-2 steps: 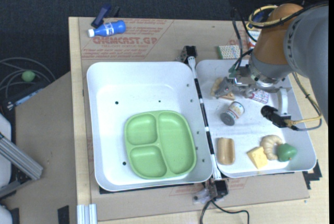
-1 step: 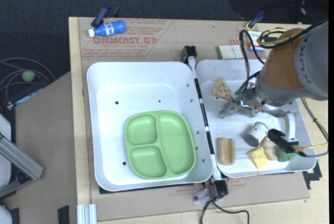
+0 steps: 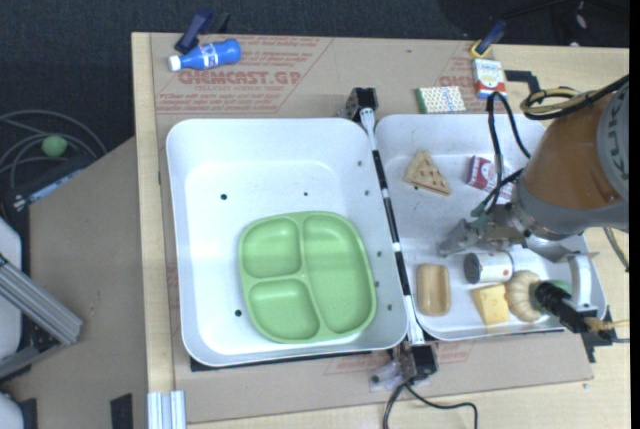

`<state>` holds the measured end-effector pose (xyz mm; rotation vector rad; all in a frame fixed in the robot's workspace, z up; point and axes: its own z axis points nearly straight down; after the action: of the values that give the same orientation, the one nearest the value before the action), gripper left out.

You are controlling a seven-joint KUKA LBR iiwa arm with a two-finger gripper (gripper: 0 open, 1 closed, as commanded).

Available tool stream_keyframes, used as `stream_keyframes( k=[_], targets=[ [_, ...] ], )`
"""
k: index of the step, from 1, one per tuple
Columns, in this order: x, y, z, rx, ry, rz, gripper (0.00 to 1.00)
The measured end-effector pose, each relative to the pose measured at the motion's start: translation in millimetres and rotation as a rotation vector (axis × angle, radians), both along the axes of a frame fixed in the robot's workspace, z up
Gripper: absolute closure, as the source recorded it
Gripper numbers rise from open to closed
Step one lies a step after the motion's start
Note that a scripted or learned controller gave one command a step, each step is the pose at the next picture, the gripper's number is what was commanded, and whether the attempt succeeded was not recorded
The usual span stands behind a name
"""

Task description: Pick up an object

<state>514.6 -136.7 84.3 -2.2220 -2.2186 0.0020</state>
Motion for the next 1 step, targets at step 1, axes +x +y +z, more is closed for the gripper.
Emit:
stream_keyframes(
  k=[1],
  targets=[
    [133.7, 12.4, 0.9, 0.0, -0.004, 0.003, 0.0]
  ],
)
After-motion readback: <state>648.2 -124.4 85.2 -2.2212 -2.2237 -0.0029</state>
